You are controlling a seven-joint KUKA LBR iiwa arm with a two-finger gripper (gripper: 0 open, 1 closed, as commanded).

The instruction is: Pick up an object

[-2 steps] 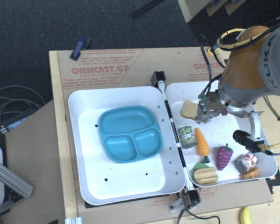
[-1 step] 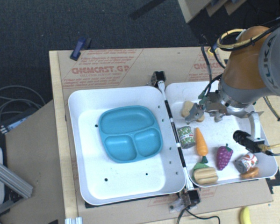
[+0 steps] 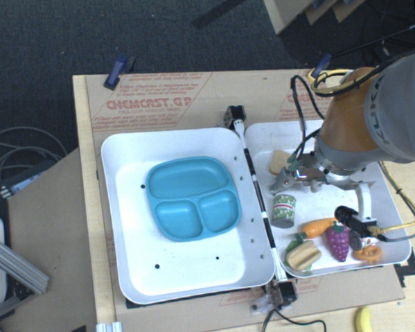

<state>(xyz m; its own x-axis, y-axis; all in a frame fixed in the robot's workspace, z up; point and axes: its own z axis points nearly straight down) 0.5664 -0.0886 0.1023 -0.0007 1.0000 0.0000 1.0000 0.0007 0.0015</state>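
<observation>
My gripper (image 3: 291, 177) is low in the right bin (image 3: 392, 187), near its left wall. It hangs just above a small can with a green and white label (image 3: 284, 210) and just below a tan block (image 3: 279, 161). Nothing shows between it and either object. Along the bin's front lie an orange carrot (image 3: 317, 227), a bunch of purple grapes (image 3: 338, 241), a bread roll with green filling (image 3: 302, 255) and an orange pretzel shape (image 3: 369, 253).
The left bin (image 3: 126, 201) holds a blue divided plate (image 3: 192, 197). The arm's grey and orange body covers the right bin's back right part. A yellow item (image 3: 363, 321) lies off the bench at the front.
</observation>
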